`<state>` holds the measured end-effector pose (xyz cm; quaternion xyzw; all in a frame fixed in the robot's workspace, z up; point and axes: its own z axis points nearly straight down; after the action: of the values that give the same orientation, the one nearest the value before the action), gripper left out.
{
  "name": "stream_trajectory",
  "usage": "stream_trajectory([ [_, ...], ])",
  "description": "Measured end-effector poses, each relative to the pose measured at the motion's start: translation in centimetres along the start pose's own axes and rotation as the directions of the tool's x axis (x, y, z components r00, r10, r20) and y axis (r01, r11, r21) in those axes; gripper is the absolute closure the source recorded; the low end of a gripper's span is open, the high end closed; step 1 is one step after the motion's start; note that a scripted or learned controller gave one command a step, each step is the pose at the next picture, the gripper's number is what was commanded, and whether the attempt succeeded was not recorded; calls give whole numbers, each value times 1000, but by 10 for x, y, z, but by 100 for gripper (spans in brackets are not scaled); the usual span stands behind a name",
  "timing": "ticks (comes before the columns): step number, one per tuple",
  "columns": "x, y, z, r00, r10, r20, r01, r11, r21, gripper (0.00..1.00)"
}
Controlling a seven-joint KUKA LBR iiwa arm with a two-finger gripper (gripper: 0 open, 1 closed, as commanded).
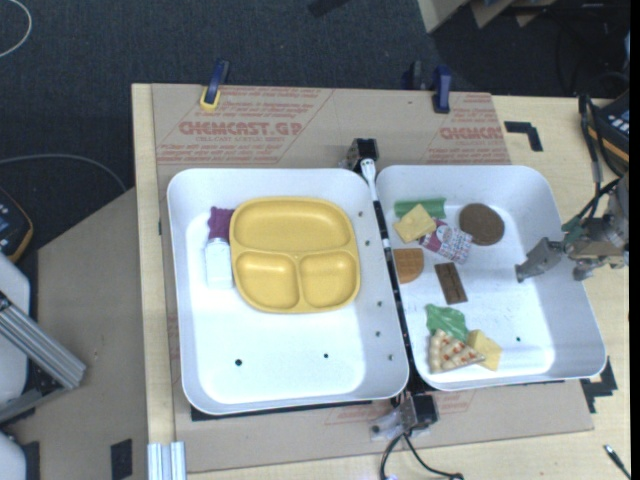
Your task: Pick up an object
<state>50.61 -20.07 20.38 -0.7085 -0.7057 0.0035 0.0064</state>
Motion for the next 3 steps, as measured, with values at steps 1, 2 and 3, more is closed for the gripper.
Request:
stream_trajectory([
  [1,0,3,-7,1000,-4,4,4,1000,-14,0],
  [2,-7,-5,46,1000,-3,1,3,1000,-7,0],
  [3,-10,-10,108,1000,-3,1,3,1000,-7,0],
])
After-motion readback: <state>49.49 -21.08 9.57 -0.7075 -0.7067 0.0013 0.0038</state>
